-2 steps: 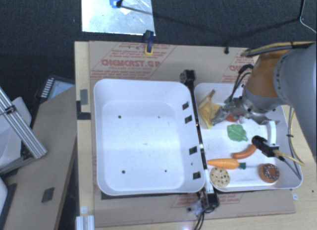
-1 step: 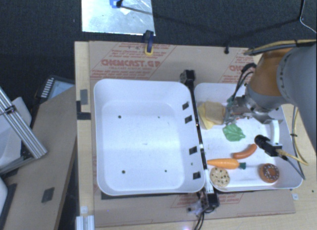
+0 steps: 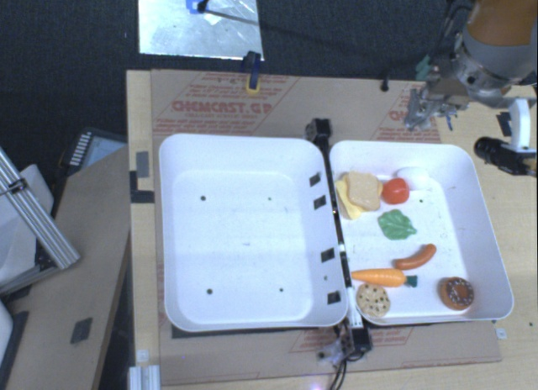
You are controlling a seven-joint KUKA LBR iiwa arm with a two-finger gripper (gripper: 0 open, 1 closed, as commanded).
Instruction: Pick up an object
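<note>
The right bin (image 3: 483, 212) holds several toy foods: a tan bread slice on yellow cheese (image 3: 360, 192), a red tomato (image 3: 395, 191), a white egg (image 3: 412, 176), a green lettuce leaf (image 3: 396, 225), a sausage (image 3: 414, 255), an orange carrot (image 3: 380, 277), a chocolate-chip cookie (image 3: 371, 299) and a brown donut (image 3: 456, 293). My gripper (image 3: 429, 113) hangs above the bench beyond the right bin's far edge, high over the cardboard. Nothing is seen between its fingers.
The left bin (image 3: 244, 229) lies beside the right one, joined by a black-clipped divider (image 3: 332, 212). A shiny metal sheet (image 3: 200, 10) lies at the back left. A grey rack (image 3: 34, 220) sits off the bench at the left.
</note>
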